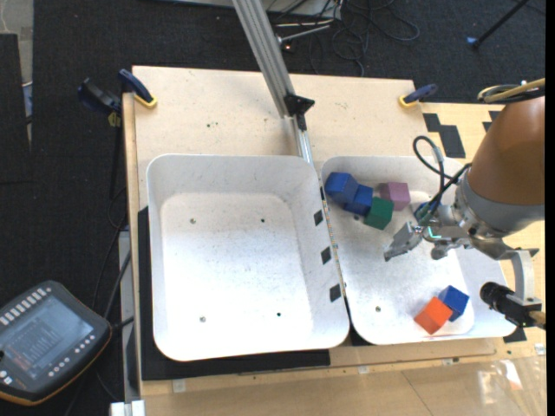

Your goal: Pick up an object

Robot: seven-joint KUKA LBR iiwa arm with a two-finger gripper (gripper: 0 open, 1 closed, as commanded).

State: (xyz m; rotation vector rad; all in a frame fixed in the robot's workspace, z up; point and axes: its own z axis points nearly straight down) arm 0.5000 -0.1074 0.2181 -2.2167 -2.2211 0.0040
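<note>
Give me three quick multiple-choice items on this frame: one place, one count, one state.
1. Which bin holds the blocks?
A. left bin
B. right bin
C. both bins

2. How many blocks touch in the cluster near the right bin's far edge?
A. two
B. six
C. four

3. The end effector is:
A. gripping the orange block
B. over bare bin floor, holding nothing
C. over the left bin

Answers: 1 B, all blocks lie there. 2 C, two blue, one green, one purple. 3 B, no block sits between its fingers.
</note>
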